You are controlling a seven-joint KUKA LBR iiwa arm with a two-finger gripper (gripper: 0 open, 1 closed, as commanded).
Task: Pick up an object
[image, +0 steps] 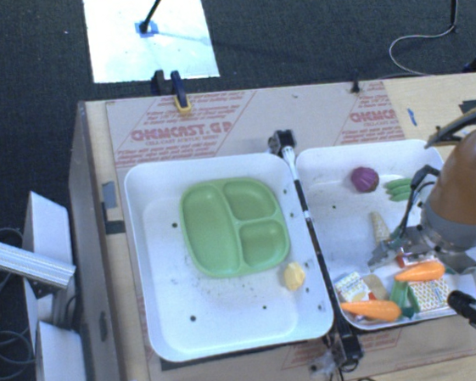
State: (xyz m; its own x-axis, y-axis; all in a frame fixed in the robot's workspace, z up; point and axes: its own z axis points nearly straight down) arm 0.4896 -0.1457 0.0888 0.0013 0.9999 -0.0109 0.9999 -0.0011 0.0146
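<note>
Two shallow white bins are set side by side on a bench covered with a brown printed board (213, 120). In the left bin (172, 321) a pale green divided plate (233, 226) of smooth plastic is laid flat, with one large compartment and two smaller ones; a small rounded yellow piece (293, 276) is seen just beside its lower right corner, resting on the bin floor.

The right bin (330, 175) is crowded with toy food. A round purple item (364, 179) sits near the far wall, with a green ridged piece (398, 187) just beside it to the right. A pale tapered cone-like piece (380, 226) stands near the middle of the bin. Along the near wall an orange carrot (372, 308) is laid with its long axis roughly left to right, tilted slightly down toward the right. A second orange carrot-shaped piece (420, 272) lies above it, also running left to right, its thicker end toward the right. Between them a small printed packet (350, 286), a green chunk (401, 296) and a checked, mesh-textured piece (429, 293) are packed close together.

The grey arm with its orange band (473, 188) is reached in from the right, and the gripper (396, 250) is lowered just above the upper orange piece. Whether the gripper is released or clenched cannot be told, and nothing can be made out in its grasp.
</note>
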